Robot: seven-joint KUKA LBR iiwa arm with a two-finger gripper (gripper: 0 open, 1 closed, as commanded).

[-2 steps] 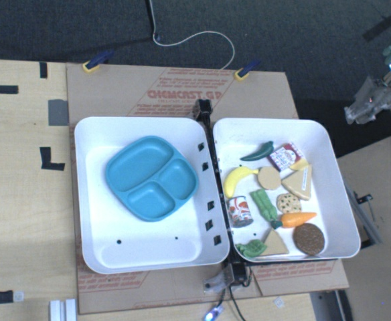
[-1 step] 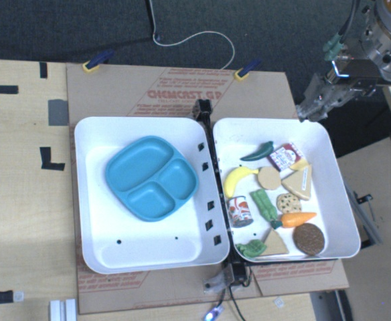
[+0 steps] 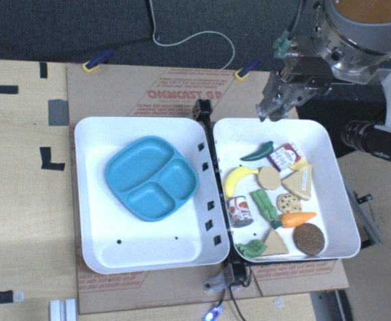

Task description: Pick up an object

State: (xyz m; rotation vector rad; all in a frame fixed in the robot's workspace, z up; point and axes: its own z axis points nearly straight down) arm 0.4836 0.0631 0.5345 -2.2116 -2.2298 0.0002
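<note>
Claw (image 3: 270, 114) grip unclear, above right bin (image 3: 329, 146) | one banana (image 3: 238, 178) | one blue tray (image 3: 151, 177)

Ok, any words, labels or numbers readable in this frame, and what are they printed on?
Red print on the cardboard sheet behind the bins: upside down and too blurred to read.
Label on the small can in the right bin: too small to read.
Label on the dark red packet: too small to read.

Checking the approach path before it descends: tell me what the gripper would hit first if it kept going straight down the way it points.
Probably the bare floor of the right bin near its far rim. The gripper hangs above that edge, short of the green chili. Depth is unclear from one view.
</note>
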